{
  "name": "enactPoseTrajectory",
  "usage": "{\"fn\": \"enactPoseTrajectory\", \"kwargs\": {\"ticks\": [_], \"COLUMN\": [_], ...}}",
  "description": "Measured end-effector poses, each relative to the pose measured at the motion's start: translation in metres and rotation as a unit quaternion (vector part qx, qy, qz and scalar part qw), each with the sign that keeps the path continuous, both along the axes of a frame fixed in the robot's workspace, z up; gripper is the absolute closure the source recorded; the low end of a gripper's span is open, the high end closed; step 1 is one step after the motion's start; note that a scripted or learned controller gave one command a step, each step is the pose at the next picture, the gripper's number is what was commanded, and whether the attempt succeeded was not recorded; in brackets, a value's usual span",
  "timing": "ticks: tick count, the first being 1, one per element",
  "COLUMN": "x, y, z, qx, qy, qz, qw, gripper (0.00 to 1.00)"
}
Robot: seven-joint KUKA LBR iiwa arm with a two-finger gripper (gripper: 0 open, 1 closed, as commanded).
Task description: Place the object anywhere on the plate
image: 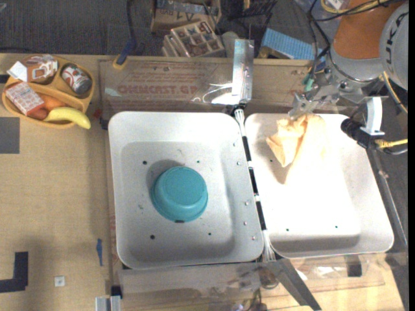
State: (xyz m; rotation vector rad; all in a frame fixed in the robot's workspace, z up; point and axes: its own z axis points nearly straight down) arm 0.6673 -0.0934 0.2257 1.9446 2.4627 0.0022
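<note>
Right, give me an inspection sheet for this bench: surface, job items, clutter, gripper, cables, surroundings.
Surface: wooden bench bearing two shallow white bins, left bin and right bin.
Job's things: round teal plate lies in the left bin; pale yellow cloth hangs at the gripper over the right bin's far corner.
Clutter: yellow tray of toy food with a banana at the bench's far left.
Gripper: two-finger gripper pinching the cloth's top.
Cables: black cables at the right bin's edge.
Surroundings: boxes and a blue pad on the floor behind the bench.
</note>
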Motion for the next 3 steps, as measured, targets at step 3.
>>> {"fn": "enactPoseTrajectory", "kwargs": {"ticks": [3], "x": [-0.056], "y": [0.155], "z": [-0.004], "qx": [-0.0005], "qy": [0.001], "qz": [0.562], "qw": [0.8269], "gripper": [1.00]}}
